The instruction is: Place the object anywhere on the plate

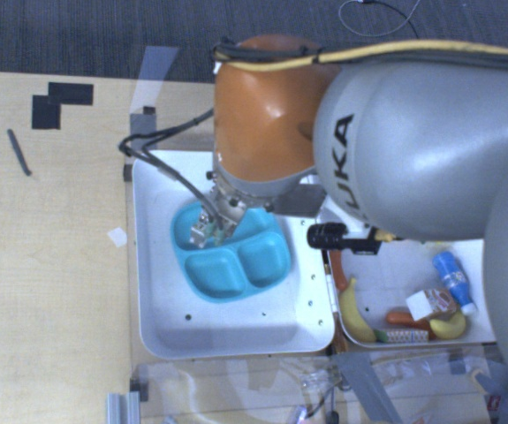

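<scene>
Plate (222, 277), bright blue and split into three compartments, lies flat in the middle of the white bin (174, 321) on the view's left. It sits well clear of that bin's near wall. The jaws hang over the plate's upper-left compartment, close to or touching its floor. Something small and greenish-grey shows at their tips, but it is too blurred to name. I cannot tell whether the jaws are spread or pinching it.

The orange band (262, 113) and the grey arm (430, 140) loom over the scene. They hide the plate's far rim, the back of the left bin and much of the second bin (386, 276) beside it.

In that second bin a banana (352, 312) lies along the wall next to the plate's bin. A second banana (449, 326) lies towards the other end. Between them is an orange-red, carrot-like piece (404, 318) and a small white-and-brown packet (433, 303). A blue bottle (454, 276) with a white label lies just beyond; its print is too small to read.

Black letters "UKA" (346, 162) run down the grey arm casing.

On the pale wooden tabletop (50, 281), black squares (59, 104) and a thin dark stick (18, 151) lie well apart from the bins.
</scene>
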You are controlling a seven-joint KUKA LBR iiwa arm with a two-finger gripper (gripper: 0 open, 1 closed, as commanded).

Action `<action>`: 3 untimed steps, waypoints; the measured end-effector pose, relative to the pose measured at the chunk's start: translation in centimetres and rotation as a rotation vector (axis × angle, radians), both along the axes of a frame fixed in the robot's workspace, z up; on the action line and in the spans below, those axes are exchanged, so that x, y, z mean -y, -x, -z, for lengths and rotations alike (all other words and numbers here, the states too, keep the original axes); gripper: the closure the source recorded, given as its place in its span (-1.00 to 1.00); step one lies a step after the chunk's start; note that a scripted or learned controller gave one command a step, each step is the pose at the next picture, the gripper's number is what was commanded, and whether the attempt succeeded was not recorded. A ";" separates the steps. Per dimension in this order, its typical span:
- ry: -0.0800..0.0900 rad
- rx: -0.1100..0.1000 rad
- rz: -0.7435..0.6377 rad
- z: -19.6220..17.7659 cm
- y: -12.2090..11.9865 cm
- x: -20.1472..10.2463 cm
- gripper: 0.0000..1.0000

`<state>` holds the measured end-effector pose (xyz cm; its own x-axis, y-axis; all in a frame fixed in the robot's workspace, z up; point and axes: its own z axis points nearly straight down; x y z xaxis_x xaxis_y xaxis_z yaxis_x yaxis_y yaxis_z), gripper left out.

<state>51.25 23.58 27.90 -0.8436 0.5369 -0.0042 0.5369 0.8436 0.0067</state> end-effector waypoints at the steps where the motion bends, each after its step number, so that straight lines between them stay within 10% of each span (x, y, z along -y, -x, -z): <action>1: 0.002 0.001 -0.262 5.4 -6.0 0.1 1.00; 3: 0.004 0.001 -0.370 5.8 -5.3 8.3 1.00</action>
<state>56.57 15.32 22.09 -0.9807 0.1952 -0.0069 0.1952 0.9808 0.0036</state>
